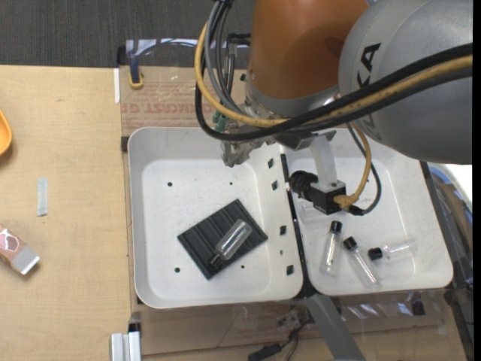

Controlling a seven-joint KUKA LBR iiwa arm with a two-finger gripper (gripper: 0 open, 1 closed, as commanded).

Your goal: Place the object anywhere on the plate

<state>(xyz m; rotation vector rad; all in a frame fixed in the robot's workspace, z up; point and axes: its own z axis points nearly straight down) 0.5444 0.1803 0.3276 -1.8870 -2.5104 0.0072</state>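
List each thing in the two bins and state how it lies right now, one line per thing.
Dark ribbed plate: flat in the left bin, turned at an angle.
Clear vial on the plate: on its side.
Three clear vials: on their sides in the right bin.
Gripper: above the left bin's far edge.
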